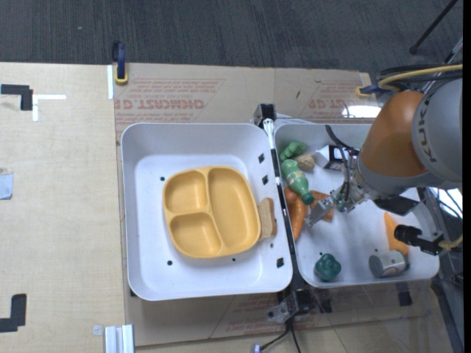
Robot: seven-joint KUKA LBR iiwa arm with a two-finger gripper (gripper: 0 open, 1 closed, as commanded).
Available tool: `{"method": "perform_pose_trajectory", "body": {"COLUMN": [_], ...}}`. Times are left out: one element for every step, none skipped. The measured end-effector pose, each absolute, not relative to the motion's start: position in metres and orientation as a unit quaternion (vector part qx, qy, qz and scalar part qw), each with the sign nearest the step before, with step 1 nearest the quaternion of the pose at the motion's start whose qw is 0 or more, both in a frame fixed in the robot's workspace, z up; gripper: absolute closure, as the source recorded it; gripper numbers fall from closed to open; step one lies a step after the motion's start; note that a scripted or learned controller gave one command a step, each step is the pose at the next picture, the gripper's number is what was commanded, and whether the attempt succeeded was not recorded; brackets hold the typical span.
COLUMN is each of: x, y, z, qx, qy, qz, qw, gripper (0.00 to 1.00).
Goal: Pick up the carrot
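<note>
The carrot [297,213] is orange with a green top and lies along the left wall of the right bin [353,241], pointing toward the front. My gripper [322,210] hangs low over the bin just to the right of the carrot, close to it or touching it. The grey arm with its orange band [394,142] reaches in from the right and covers the bin's back right part.
Green toy vegetables [293,153] lie behind the carrot. A green broccoli-like piece [327,267], a grey cylinder [386,265] and an orange piece [394,234] sit toward the front right. The left bin [140,197] holds a yellow divided plate [210,212] with a bread slice [266,218] beside it.
</note>
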State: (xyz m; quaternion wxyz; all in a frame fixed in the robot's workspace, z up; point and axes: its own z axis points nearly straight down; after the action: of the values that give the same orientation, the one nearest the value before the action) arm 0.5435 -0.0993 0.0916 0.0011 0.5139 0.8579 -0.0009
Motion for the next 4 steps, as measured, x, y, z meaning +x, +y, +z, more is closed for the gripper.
{"method": "perform_pose_trajectory", "body": {"x": [0.538, 0.532, 0.533, 0.547], "y": [-0.183, -0.222, -0.222, -0.14], "z": [0.193, 0.093, 0.102, 0.107], "qx": [0.545, 0.493, 0.492, 0.508], "qy": [0.839, 0.87, 0.87, 0.861], "qz": [-0.0009, 0.0001, 0.0, 0.0002], "qw": [0.002, 0.002, 0.004, 0.001], "gripper": [0.0, 0.0, 1.0, 1.0]}}
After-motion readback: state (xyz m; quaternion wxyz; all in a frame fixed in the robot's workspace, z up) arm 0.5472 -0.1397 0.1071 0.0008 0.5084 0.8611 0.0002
